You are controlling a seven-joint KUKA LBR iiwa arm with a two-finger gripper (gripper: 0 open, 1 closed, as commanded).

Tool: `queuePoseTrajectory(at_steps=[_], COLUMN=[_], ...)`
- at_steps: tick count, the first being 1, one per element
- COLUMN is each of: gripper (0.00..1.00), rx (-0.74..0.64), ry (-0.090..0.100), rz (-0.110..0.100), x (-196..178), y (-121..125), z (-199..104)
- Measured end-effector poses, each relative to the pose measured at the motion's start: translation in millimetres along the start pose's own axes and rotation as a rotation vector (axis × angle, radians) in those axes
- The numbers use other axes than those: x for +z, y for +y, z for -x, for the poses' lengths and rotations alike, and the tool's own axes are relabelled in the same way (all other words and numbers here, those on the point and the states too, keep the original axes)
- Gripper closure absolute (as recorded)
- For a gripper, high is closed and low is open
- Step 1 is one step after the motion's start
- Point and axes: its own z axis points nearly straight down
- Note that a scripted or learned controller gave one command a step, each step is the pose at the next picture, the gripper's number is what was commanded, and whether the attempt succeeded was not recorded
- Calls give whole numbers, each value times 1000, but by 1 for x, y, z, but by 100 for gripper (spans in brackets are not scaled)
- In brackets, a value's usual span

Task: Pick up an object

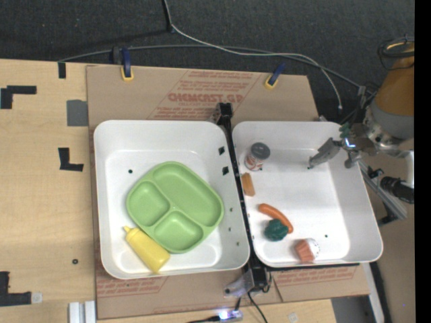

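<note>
My gripper (333, 153) hangs over the upper right part of the right bin (350, 200), its two grey fingers spread open with nothing between them. Below and to its left lie the objects: a small jar with a grey lid (256, 156) by the bin's left wall, a small orange-brown piece (248, 184), an orange carrot (275, 214), a dark green broccoli-like lump (275, 231), and a pinkish-orange can on its side (306, 249) near the front edge.
The left bin (111, 153) holds a green divided plate (175, 206) and a yellow mustard bottle (145, 247) at its front left. A black divider strip (232, 167) runs between the bins. Cables cross the back.
</note>
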Motion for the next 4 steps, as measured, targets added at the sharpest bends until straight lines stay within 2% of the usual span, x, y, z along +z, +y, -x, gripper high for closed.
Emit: queuePoseTrajectory(at_steps=[2,3,4], gripper=[0,100,100], rx=[0,-2,0], ry=[-1,-1,-2], rz=[1,4,10], x=[89,76,26], y=[3,4,6], z=[-6,-7,3])
